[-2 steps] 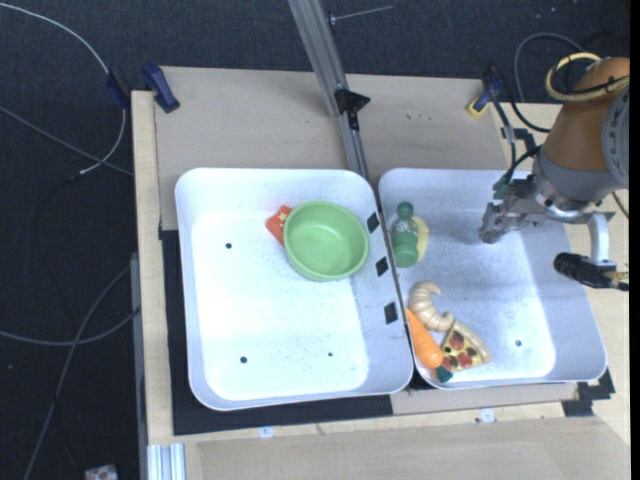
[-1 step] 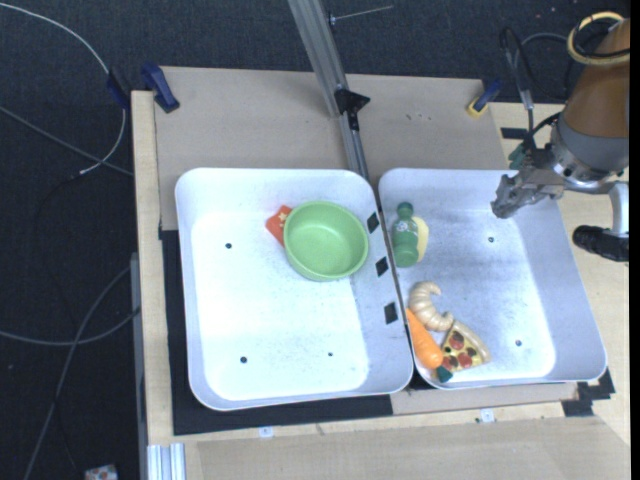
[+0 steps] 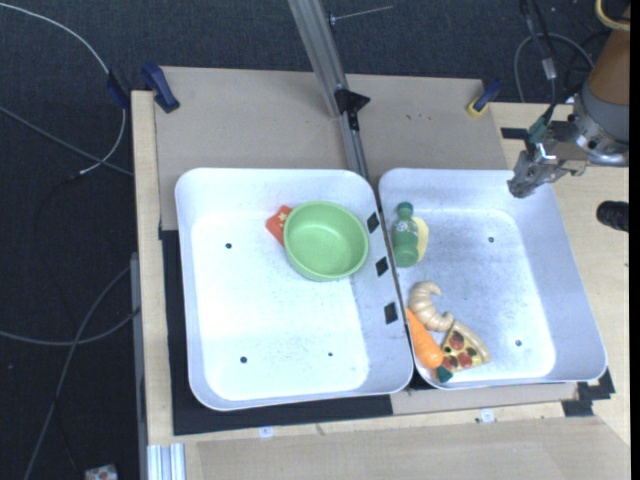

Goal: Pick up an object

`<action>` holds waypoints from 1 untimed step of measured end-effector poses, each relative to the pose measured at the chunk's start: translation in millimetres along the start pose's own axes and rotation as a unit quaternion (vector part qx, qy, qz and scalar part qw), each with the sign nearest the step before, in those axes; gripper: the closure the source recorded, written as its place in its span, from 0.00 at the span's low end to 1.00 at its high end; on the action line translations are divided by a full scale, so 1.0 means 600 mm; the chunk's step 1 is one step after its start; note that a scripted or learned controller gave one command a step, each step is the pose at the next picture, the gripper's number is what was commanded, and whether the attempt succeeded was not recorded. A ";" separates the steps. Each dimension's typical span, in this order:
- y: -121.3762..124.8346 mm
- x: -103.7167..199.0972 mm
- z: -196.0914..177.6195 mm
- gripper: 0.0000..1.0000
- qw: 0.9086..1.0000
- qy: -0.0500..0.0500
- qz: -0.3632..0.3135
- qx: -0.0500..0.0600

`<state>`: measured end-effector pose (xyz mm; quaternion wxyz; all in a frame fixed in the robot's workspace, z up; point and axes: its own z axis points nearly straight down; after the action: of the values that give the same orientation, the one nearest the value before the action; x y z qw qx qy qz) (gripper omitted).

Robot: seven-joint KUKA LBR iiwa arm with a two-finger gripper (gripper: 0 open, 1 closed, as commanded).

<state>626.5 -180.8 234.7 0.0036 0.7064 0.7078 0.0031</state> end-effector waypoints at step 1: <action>0.004 0.076 -0.008 1.00 1.000 0.002 -0.002 0.004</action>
<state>628.9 -135.0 239.4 -0.0012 0.7052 0.7090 0.0016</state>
